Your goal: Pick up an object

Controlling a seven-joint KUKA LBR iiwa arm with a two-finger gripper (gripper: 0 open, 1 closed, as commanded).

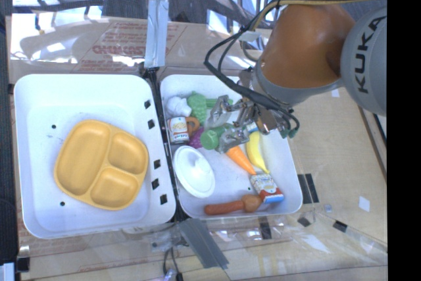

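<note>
end effector [227, 125]: low in the right bin [289, 171], among the toys; whether released or clenched, cannot tell.
target: nothing visibly grasped; green toy [209, 139] just beside the tip, carrot [239, 159] and banana [256, 151] at 4 o'clock of it.
risk: crowded pile, so a closing grip may nudge neighbours or catch two, judging by the packing.
left bin [33, 95]: yellow divided plate [100, 163].
surface: taped cardboard [118, 39] at 12 o'clock; dark carpet beyond.
</note>
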